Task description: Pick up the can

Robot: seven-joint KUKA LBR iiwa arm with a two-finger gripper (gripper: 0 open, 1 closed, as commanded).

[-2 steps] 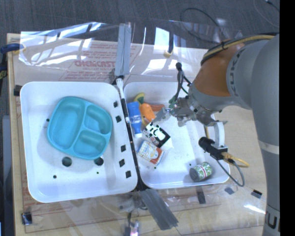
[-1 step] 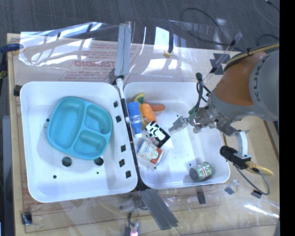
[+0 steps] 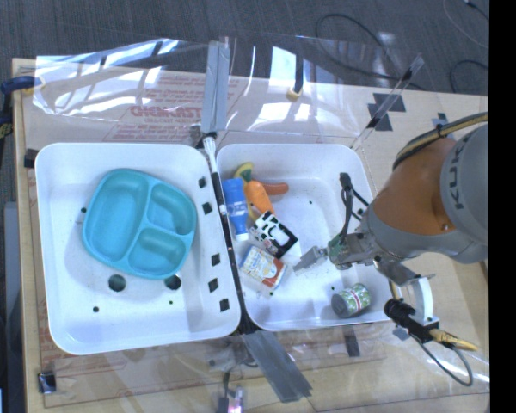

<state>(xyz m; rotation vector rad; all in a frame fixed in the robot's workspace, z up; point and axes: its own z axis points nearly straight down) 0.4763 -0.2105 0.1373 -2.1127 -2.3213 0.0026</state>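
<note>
A: Pale wood is what the bench is made of, with a sheet of clear plastic bearing red print laid over its far side, and dark grey carpet beyond it with black cables trailing across

B: And on the bench?

A: Two shallow white bins side by side. The left bin holds a light blue plate with several compartments, lying flat towards the middle, plus two small dark round bits near its front edge

B: The right bin?

A: Most of its load sits against the dividing wall: a blue tube lying along the wall, something orange just beside it, a black-and-white patterned packet below those, and a pale pouch with orange print in front of that

B: Where is the can?

A: In the right bin near the front right corner, on its side, green and white, apart from the other things

B: And the arm?

A: The arm, grey and orange, comes in from the right over that bin. The gripper hangs low near the bin's middle, just behind and to the left of the can. I cannot tell how far open it is, and nothing shows in its grasp
</note>
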